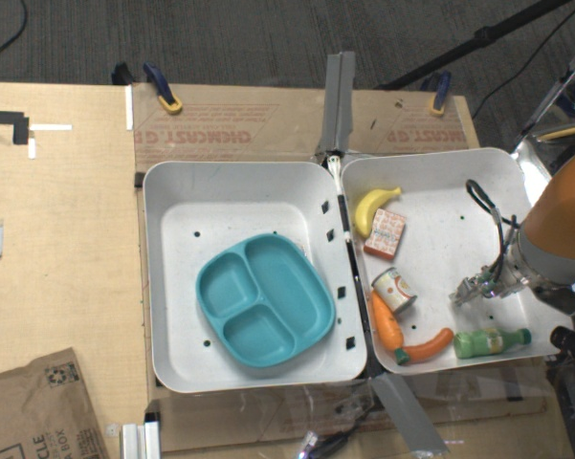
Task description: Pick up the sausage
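Observation:
The sausage (428, 346), a curved red-orange piece, lies near the front wall of the right bin (440, 175). It sits between an orange carrot (387, 321) and a green bottle (490, 341). My gripper (471, 291) hangs over the right part of that bin, up and to the right of the sausage and apart from it. Nothing shows in its grasp.
A yellow banana (372, 207), a small pink-and-white box (386, 233) and a small can (395, 290) lie along the right bin's left side. The left bin (172, 256) holds a teal divided tray (264, 299). Two clamps grip the bench's far edge.

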Tool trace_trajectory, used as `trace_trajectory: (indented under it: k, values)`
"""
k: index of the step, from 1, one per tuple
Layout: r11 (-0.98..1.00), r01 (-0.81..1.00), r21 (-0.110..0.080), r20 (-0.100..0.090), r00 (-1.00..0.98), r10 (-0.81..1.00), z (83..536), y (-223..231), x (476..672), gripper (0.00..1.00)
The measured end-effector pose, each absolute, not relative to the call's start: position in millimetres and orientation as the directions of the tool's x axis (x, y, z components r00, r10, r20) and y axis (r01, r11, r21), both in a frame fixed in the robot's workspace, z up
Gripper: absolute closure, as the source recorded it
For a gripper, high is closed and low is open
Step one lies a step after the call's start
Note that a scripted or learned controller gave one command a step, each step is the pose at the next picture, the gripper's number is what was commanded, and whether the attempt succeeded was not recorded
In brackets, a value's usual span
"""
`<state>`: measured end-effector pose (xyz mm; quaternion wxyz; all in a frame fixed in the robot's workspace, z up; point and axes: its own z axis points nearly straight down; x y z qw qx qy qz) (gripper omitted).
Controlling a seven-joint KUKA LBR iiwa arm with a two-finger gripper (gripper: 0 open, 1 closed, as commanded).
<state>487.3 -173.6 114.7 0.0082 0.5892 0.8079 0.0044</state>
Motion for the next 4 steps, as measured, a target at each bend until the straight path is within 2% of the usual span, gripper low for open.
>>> trace_trajectory:
  k: [1,2,3,4]
  values:
    - [0.359,0.933,0.022,-0.013,-0.359,0.933,102,-113,485.7,0.00]
    - [0.166,0.986,0.025,0.016,-0.167,0.986,105,-170,490.1,0.00]
    - [0.366,0.930,0.030,-0.014,-0.366,0.931,106,-167,489.5,0.00]
    - [0.614,0.789,0.022,-0.029,-0.614,0.789,105,-155,488.6,0.00]
